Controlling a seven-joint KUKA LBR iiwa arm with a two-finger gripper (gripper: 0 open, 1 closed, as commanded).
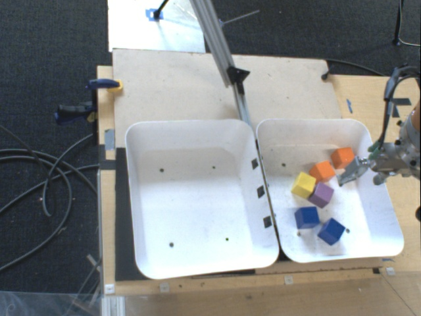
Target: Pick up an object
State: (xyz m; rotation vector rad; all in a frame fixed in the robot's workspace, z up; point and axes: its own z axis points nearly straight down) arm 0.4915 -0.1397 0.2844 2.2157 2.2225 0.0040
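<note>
Scene: two shallow white bins sit side by side on a wooden bench, seen from above at a slant.
Left bin [141, 176]: bare white floor with a few small dark dots.
Right bin [388, 226]: holds six small cubes clustered near its middle.
Cubes: two orange cubes, one [343, 157] nearest the arm and one [322, 170] just beside it; a yellow cube [303, 185] touching a purple cube [321, 194]; two blue cubes, one [306, 216] and another [331, 231], toward the near side.
Gripper [350, 172]: reaches in from the right edge, its tip just beside the nearest orange cube; nothing visibly sits in it, and how far it is open I cannot tell.
Step in hand: likely the approach, with no cube lifted yet.
Next move: probably calls for centring over one cube, most likely an orange one, then descending and closing without nudging its neighbours.
</note>
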